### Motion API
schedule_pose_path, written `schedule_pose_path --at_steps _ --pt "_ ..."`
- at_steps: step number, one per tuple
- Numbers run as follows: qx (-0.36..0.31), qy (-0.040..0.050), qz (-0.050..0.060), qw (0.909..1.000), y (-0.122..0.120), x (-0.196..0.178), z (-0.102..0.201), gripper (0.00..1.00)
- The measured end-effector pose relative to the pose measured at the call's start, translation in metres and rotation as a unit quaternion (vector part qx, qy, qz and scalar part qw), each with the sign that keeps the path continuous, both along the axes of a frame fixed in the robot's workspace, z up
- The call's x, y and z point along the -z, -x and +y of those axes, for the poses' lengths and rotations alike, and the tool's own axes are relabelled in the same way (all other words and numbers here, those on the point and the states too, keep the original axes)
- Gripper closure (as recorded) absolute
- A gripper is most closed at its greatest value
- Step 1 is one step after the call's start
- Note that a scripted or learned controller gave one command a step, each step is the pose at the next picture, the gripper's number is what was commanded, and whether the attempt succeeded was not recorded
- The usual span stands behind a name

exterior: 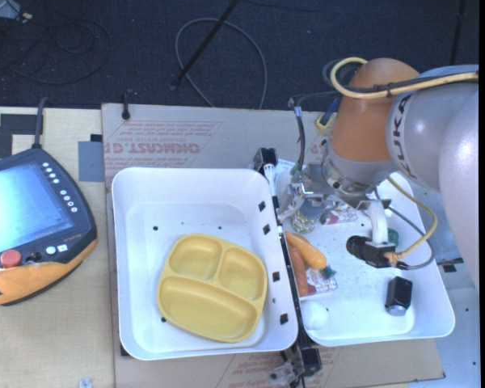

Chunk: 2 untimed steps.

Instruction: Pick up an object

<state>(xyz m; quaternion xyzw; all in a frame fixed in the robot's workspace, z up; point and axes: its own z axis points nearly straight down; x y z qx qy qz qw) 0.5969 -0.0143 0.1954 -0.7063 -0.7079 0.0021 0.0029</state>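
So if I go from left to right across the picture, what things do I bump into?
Handheld screen → yellow divided plate → carrot → black can.

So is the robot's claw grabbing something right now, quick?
Two-finger gripper: low over the right shallow white bin, above the orange carrot-shaped toy; whether it grips anything cannot be told.
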Motion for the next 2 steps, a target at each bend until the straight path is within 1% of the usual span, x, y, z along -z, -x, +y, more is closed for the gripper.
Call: schedule_pose_path --at_steps 1,2 --pt "0.002 0.0009 0.001 1.0000 0.001 0.012 -0.021 1.00" --pt "0.000 -0.0002 0.000 1.0000 0.045 -0.047 0.004 1.00"
